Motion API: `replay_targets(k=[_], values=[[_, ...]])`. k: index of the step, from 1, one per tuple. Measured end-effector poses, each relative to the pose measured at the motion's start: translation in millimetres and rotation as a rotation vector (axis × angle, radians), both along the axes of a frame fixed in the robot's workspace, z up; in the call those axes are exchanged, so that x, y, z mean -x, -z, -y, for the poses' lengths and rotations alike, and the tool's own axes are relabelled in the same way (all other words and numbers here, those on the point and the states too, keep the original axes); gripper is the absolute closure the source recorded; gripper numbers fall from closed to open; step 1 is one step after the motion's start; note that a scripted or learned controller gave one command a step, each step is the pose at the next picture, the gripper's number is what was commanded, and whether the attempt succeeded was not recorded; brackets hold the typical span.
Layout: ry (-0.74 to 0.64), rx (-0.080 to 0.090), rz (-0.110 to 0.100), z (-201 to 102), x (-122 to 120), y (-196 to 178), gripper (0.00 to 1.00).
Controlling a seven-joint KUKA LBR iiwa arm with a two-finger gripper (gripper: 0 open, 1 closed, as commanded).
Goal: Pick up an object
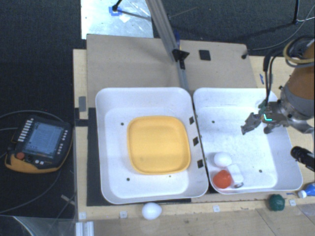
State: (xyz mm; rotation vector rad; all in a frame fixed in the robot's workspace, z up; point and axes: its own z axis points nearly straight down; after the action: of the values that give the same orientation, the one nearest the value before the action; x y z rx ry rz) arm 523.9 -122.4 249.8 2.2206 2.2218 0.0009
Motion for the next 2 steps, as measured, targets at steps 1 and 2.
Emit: replay_targets(k=[1, 2], values=[[0.000, 0.000, 0.000, 0, 0, 0, 0.00], [0.001, 0.000, -0.004, 9, -4, 55, 0.00]])
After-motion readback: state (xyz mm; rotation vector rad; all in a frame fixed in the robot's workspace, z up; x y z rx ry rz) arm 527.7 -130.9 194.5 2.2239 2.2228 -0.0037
